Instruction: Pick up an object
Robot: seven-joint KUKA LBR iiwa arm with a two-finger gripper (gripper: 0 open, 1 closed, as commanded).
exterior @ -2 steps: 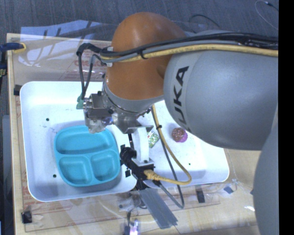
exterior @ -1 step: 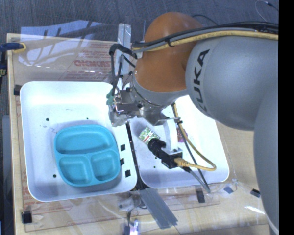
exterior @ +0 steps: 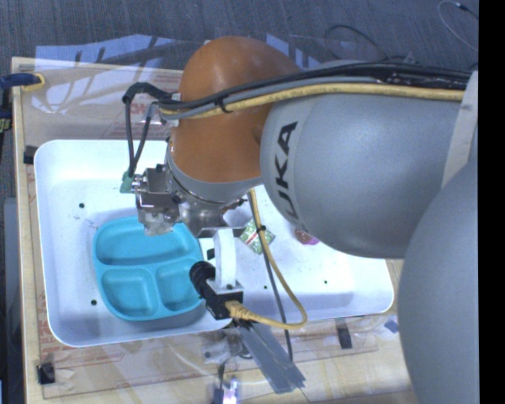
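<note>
**Figure: overhead view of the bench, arm reaching in from the right.** From my remote station I see the grey arm (exterior: 362, 167) covering most of the right bin (exterior: 349, 283) and the upper middle of the scene. Its orange band (exterior: 223, 116) sits above the wrist. A yellow cable (exterior: 353, 87) and black hoses run along the arm's top towards the band.

The gripper (exterior: 157, 221) points down into the left bin (exterior: 59, 183), over the far edge of the tray (exterior: 143, 272). At this slant I cannot tell whether the gripper is spread or closed, nor whether it touches the tray. I see nothing held in it.

The tray is light blue with three compartments: one long compartment on the far side and two smaller ones nearer the camera. It lies flat on the floor of the left bin, in the near right part, close to where the two bins meet.

A small green and yellow wrapper (exterior: 257, 236) lies in the right bin just beside that shared edge, below the wrist. A pink item (exterior: 306, 240) shows near it, mostly hidden under the arm, and I cannot identify it.

A black connector (exterior: 205, 276) hangs by the tray's right edge. A thin yellow lead (exterior: 279, 297) loops from it over the right bin's floor. A blue clamp (exterior: 17, 81) grips the bench's far left corner.
</note>
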